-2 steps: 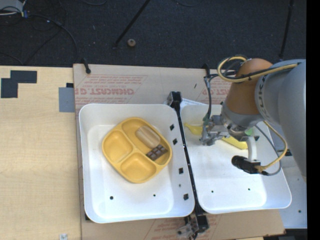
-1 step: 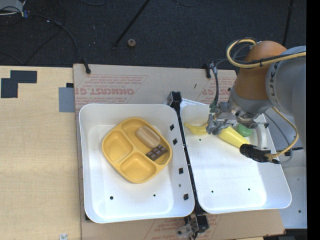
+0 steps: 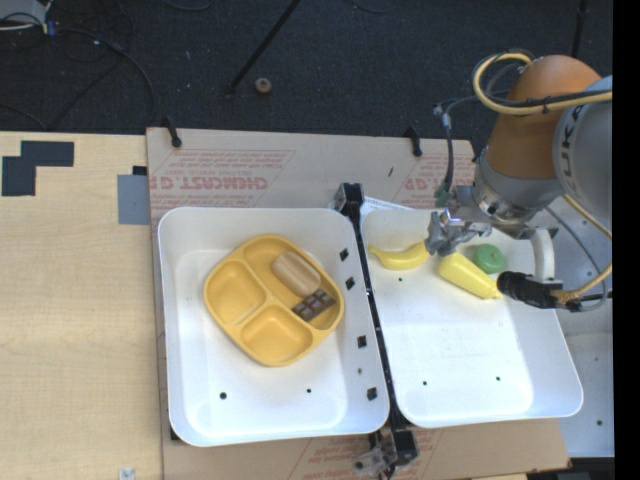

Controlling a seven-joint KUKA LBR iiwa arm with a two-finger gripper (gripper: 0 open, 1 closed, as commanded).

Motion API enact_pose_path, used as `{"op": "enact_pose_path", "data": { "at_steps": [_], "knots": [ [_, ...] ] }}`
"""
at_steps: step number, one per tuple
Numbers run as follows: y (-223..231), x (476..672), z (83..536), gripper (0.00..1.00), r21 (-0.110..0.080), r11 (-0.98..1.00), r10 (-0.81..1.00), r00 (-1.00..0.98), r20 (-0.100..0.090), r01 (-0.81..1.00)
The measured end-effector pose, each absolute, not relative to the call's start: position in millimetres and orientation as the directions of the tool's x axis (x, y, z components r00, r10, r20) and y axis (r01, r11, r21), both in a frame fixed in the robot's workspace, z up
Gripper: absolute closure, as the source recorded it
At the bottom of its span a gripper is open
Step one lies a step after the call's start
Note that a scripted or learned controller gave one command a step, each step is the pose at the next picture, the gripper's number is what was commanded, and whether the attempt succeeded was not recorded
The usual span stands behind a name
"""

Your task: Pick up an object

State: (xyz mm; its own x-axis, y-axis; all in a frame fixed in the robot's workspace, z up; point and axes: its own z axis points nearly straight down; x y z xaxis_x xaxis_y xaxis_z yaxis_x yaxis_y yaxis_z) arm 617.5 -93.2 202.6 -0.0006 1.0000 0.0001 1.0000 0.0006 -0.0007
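Observation:
In the right bin (image 3: 480, 368) a yellow banana (image 3: 400, 257) lies near the far left corner. Beside it to the right rest a yellow wedge-shaped block (image 3: 468, 276) and a green round piece (image 3: 489, 259). My gripper (image 3: 445, 234) hangs low over the far part of the right bin, just right of the banana's end and above the yellow block's left tip. Nothing shows between its fingers. In the left bin (image 3: 200, 388) sits a yellow divided plate (image 3: 245, 303) holding a tan bread roll (image 3: 295, 271) and a brown chocolate piece (image 3: 315, 306).
A black divider (image 3: 365, 318) with clips runs between the two bins. The bins stand on a cardboard sheet (image 3: 260, 173) over a wooden bench (image 3: 70, 318). The near half of the right bin is bare white floor.

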Motion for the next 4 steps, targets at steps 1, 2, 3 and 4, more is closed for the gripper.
{"op": "enact_pose_path", "data": {
  "at_steps": [1,2,3,4],
  "knots": [
    [-94.4,617.5,225.9,1.0,-0.001,0.0,1.0,0.0,0.0,1.0],
    [-42.0,611.6,235.7,1.0,-0.004,0.002,1.0,-0.002,0.001,1.0],
    [13.9,597.6,233.2,1.0,-0.005,0.002,1.0,-0.002,0.0,1.0],
    [65.0,599.0,239.4,1.0,-0.003,0.004,1.0,-0.004,0.0,1.0]
  ]
}}
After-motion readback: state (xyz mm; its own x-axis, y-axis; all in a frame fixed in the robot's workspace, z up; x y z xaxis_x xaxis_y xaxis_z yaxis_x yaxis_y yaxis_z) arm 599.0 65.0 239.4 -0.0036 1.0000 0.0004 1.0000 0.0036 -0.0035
